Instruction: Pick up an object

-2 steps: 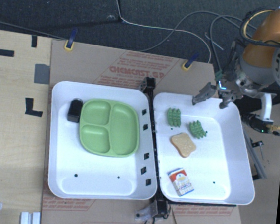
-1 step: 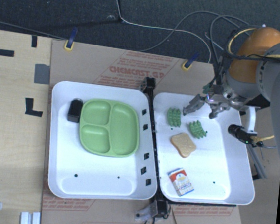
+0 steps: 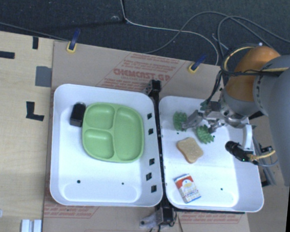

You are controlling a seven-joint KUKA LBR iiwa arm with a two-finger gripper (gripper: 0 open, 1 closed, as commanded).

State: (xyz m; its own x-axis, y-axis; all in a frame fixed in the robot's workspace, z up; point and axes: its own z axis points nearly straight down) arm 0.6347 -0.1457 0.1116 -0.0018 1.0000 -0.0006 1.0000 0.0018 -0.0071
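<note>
The arm (image 3: 272, 85) reaches in from the right and its hand (image 3: 202, 121) is low over the back part of the right bin (image 3: 244, 198); I judge the step to be the approach to a grasp, not yet a lift, because nothing is seen raised from the bin floor. The hand sits among the broccoli: one piece (image 3: 179, 119) is just left of it, a second piece (image 3: 205, 134) is just below it; the grey fingers (image 3: 191, 121) point to the left and seem spread a little, with the tip near or touching the left piece. If something is really between the fingers I cannot tell; the metal parts and the green leaves overlap too much, so I do not say that the hand is clenched on anything.

The other things in this bin are the bread (image 3: 190, 149), near the broccoli on the front side, and a small carton (image 3: 187, 188) further to the front, well apart from the hand. In the left bin (image 3: 64, 145) lie a green plate (image 3: 114, 133) with three compartments and a black block (image 3: 77, 114) touching or just beside its left edge.

The next move, as I judge it, needs the fingers to close around one broccoli piece only, and then a straight rise; the soft irregular shape may slip out, and the second piece may be pushed aside.
</note>
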